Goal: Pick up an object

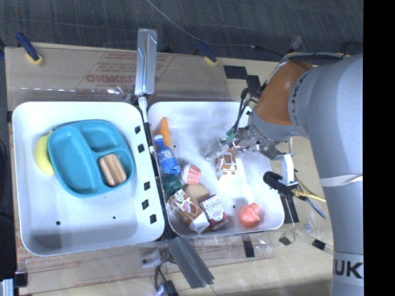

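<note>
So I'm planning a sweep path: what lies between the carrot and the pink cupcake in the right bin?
In the camera view, a blue bottle lies between the carrot and the pink cupcake.

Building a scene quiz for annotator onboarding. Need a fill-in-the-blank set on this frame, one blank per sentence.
1. The blue divided tray lies in the ____ bin.
2. A bun-like brown item sits in one of the tray's ____.
3. The carrot lies against the ____ wall of the right bin.
4. The gripper hangs over the ____ bin, just above a small printed carton.

Missing words: left; compartments; left; right
</note>
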{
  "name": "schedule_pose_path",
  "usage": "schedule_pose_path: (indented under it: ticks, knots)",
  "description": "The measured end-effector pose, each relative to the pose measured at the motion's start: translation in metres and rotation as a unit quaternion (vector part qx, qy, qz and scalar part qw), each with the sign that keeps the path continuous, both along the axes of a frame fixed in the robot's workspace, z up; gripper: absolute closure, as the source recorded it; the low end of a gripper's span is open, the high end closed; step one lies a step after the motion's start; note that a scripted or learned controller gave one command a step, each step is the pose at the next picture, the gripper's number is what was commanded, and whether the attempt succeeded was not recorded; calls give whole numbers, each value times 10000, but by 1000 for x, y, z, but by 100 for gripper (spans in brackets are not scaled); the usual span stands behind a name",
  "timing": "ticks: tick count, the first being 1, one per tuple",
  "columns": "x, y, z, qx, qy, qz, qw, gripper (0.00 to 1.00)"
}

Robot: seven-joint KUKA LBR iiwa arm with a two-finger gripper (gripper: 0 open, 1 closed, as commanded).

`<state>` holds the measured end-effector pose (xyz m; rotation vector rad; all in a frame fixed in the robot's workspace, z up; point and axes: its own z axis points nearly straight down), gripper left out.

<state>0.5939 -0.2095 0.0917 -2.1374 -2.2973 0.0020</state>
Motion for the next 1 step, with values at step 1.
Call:
schedule_pose_path:
  ticks: [1]
  knots:
    - [2, 1, 12, -2, -13, 24, 10000, 100]
